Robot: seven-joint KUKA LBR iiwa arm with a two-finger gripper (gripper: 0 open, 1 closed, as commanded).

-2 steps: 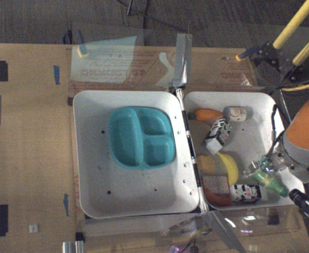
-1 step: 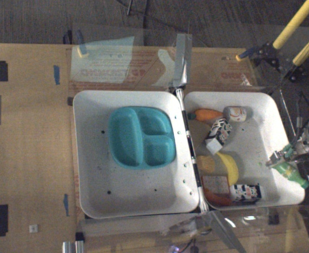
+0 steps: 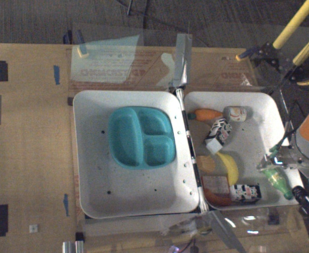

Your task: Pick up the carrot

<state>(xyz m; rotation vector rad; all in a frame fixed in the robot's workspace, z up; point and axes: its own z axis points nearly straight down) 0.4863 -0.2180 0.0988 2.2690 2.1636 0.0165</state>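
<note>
At left, a teal divided plate sat in 1 bin. In the right bin, the carrot lay at the upper-left corner, exposed for grasping. The claw hung at the right rim; whether it was open, I cannot tell.

Grey arm with an orange band (bright) and a metallic end effector.
</note>
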